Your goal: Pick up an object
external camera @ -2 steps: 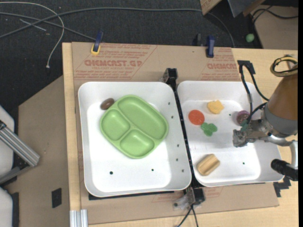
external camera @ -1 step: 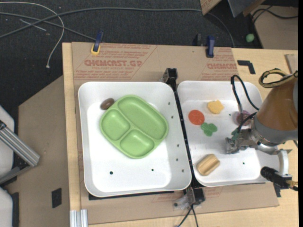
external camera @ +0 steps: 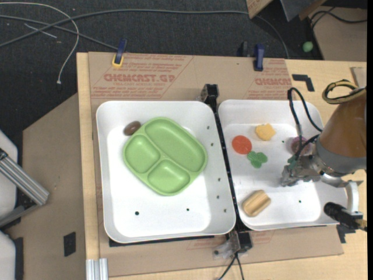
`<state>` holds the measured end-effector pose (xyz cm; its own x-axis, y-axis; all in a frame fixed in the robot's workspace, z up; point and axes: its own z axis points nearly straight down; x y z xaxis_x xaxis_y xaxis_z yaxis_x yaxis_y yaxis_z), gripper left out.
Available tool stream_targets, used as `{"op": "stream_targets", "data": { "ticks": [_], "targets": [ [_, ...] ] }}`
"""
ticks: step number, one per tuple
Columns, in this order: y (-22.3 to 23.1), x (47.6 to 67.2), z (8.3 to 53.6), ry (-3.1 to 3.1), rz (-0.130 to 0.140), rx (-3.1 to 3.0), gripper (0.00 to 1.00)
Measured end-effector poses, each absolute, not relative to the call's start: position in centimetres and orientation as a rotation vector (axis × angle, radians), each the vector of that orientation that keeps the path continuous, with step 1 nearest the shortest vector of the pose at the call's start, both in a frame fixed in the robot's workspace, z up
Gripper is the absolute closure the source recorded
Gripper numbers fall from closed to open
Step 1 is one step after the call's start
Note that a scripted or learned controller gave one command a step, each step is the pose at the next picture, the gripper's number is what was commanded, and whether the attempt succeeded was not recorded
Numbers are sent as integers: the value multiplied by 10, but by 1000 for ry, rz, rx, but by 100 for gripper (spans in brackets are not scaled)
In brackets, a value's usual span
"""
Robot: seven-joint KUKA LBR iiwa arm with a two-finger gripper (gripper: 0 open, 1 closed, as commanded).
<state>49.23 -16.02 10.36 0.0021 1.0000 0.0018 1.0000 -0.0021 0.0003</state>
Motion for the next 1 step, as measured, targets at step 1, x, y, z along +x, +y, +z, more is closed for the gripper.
{"op": "stream_targets", "data": {
  "ticks": [1],
  "targets": [
    [-169, 488, 162, -2224, -4, -2226, 100]
  ]
}}
